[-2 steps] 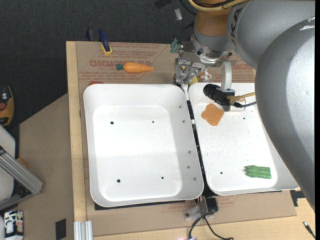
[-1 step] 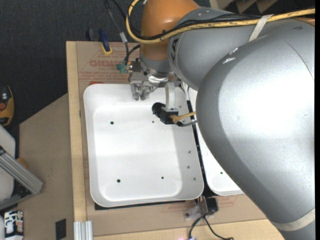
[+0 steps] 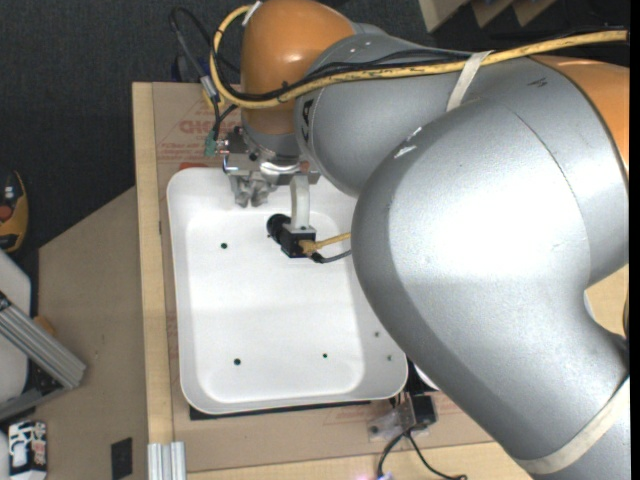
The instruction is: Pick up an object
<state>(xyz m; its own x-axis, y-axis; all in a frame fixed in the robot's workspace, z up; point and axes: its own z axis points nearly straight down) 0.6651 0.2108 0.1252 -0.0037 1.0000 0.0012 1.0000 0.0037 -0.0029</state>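
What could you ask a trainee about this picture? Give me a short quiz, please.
1. True or false: the end effector is above the far end of the white bin.
2. What colour is the band above the wrist? A blue, B orange, C green.
3. Fill in: the arm reaches in from the view's ___ side.

Key: 1 true; 2 B; 3 right.
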